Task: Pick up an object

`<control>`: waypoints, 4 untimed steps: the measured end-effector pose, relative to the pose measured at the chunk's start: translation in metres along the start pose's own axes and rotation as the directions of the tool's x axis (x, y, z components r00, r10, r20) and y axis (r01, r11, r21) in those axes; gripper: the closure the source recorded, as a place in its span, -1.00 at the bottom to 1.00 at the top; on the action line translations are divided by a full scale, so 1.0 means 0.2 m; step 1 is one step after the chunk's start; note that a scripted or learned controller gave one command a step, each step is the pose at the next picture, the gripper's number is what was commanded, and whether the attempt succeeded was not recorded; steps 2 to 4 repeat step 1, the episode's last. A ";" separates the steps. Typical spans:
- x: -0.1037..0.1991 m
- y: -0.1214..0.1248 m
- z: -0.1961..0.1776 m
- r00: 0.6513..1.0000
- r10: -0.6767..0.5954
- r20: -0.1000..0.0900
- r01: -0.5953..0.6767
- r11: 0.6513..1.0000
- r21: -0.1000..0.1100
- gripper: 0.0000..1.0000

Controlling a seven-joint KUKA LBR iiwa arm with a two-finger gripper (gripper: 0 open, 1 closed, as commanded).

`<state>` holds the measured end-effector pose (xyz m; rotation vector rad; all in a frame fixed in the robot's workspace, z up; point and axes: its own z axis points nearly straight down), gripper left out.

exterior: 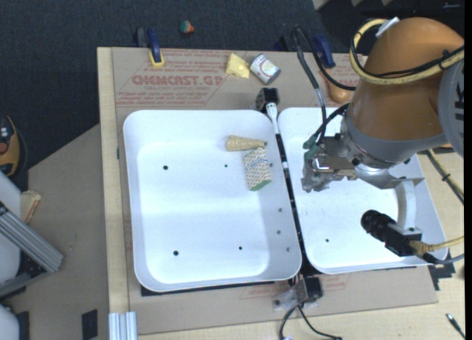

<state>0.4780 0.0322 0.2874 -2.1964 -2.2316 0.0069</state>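
Camera view, looking down at a slant, has the metal two-finger gripper [318,171] hanging over the left part of the right-hand shallow white plastic bin [383,254], close to the wall it shares with its neighbour; the tool is a tangle of grey metal and dark cable seen from above, and whether it is spread or pressed together I cannot tell, nor does anything show between its tips. Above it bulks the glossy orange band [405,73] of the grey arm, a rounded dome that hides much of the right bin's far half, and a black cylindrical fitting [383,229] juts out below the wrist. In the left-hand shallow white plastic bin [184,257], smooth and round-cornered with small dark dots on its floor, two things lie near the far right corner: a tan, ridged cone-shaped piece [244,143] on its side, and just beside it a crumpled, speckled green-and-white packet [257,168]; they seem to touch, though that is hard to make out. Both bins rest on a brown cardboard-faced board [184,79] printed with red lettering, partly covered. On that board beyond the bins lie a yellow wedge-shaped scrap [237,66] and a small white-and-grey boxy object [265,68], too small to identify.
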 end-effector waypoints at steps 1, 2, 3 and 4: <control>-0.36 0.11 -0.42 1.000 0.022 0.007 -0.022 1.000 -0.022 1.00; -0.36 0.11 -0.42 1.000 0.022 0.007 -0.022 1.000 -0.022 1.00; -0.36 0.11 -0.42 1.000 0.022 0.007 -0.022 1.000 -0.022 1.00; -0.36 0.11 -0.42 1.000 0.022 0.007 -0.022 1.000 -0.022 1.00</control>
